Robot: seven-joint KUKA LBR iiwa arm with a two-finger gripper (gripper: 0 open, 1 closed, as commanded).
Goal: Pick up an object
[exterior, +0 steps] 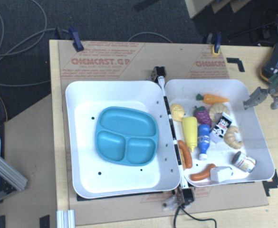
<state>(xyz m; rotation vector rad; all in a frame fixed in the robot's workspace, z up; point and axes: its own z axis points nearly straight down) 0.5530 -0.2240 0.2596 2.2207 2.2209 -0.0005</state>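
Here we start at the left bin (77,127), where a blue tray (126,135) lies flat, well apart from everything else. Moving right into the right bin (260,141), we find the toys crowded together: a yellow bottle (190,132) lying lengthwise toward the near edge, a blue bottle (204,140) just beside it, a carrot (214,99) near the far wall, a croissant (233,137) and a small can (244,162). At the far right, the gripper (264,98) hangs over the bin's right rim, its fingers spread apart and holding nothing. We judge the nearest pick to be the carrot, lying leftward of the fingers with its long axis across the bin.
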